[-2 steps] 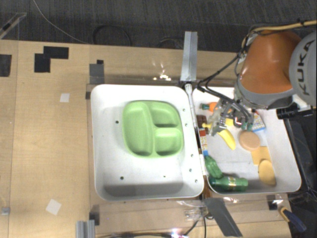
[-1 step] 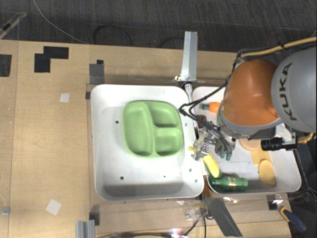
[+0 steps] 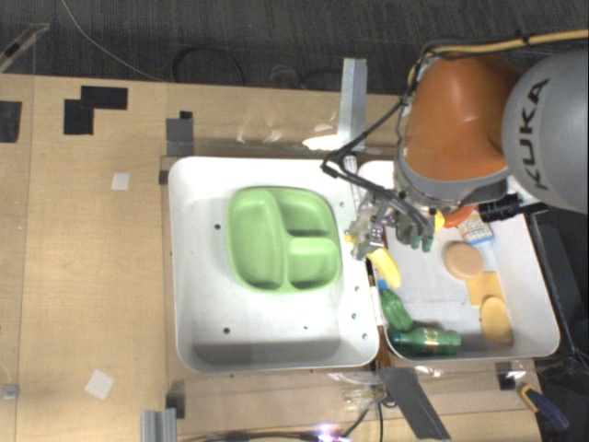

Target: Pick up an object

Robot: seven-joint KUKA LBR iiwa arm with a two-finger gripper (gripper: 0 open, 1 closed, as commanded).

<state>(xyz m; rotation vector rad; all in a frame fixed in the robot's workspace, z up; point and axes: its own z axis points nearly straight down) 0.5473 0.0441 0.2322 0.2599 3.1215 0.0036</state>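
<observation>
My gripper [image 3: 390, 230] hangs below the orange wrist band over the left edge of the right bin [image 3: 543, 325], close to the wall between the two bins. Just beneath it lies a yellow banana-shaped piece [image 3: 384, 268]. A green leafy piece [image 3: 397, 309] and a green bottle [image 3: 425, 341] lie along the bin's front left. Toward the right sit a tan round disc [image 3: 463, 261], a yellow block [image 3: 484, 288] and an orange-yellow oval [image 3: 496, 319]. A small blue, white and orange item [image 3: 475, 229] is partly hidden by the arm.
The left bin [image 3: 198, 339] holds a green divided tray [image 3: 281, 238] near its middle. A black cable [image 3: 354, 150] loops from the arm over the bins' back edge. A metal post [image 3: 353, 95] stands behind the bins.
</observation>
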